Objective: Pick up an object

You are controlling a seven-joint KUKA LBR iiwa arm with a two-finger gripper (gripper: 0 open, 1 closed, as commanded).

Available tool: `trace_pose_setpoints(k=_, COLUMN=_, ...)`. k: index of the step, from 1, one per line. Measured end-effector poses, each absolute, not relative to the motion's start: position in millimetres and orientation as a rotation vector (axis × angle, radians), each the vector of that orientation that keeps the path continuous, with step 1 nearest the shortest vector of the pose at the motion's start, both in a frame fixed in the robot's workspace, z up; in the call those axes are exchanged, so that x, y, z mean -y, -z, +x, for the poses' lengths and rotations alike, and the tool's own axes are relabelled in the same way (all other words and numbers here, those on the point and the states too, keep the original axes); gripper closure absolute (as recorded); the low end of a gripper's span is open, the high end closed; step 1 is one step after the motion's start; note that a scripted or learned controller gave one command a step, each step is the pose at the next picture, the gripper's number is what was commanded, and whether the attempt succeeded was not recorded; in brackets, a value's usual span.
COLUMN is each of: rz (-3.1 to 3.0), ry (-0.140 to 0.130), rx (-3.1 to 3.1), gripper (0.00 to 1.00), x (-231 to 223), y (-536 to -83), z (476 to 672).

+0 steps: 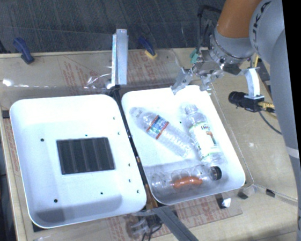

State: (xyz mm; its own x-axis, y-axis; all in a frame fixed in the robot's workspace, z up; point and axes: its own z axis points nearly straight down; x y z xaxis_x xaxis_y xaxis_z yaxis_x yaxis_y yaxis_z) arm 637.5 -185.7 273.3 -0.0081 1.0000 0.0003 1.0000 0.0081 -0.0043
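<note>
Camera view has the gripper [193, 80] hanging over the far rim of the right bin [229, 135], up near its back corner, fingers spread apart with nothing between them. So no pick yet, it's in the approach phase.

Candidates are all in that right bin: a clear water bottle with a blue-and-red label [159, 129] lying diagonally, a white-labelled bottle [201, 133] just beside it along the right wall, and a clear bottle with something orange inside [185, 179] lying across the near end. The left bin [30, 158] just has a dark ribbed rectangle [85, 155].

If I were scripting this, I'd go for the white-labelled bottle since it's nearest. Turn the wrist so the fingers straddle the bottle's width, not its length, and come down mid-body. Round plastic probably rolls, and the wall's tight on that side.
</note>
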Motion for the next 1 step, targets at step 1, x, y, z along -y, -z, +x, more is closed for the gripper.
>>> trace_pose_setpoints(k=1, rz=-1.914, ry=-0.003, rx=2.486, gripper=0.00, x=161.5, y=-102.7, z=619.6)
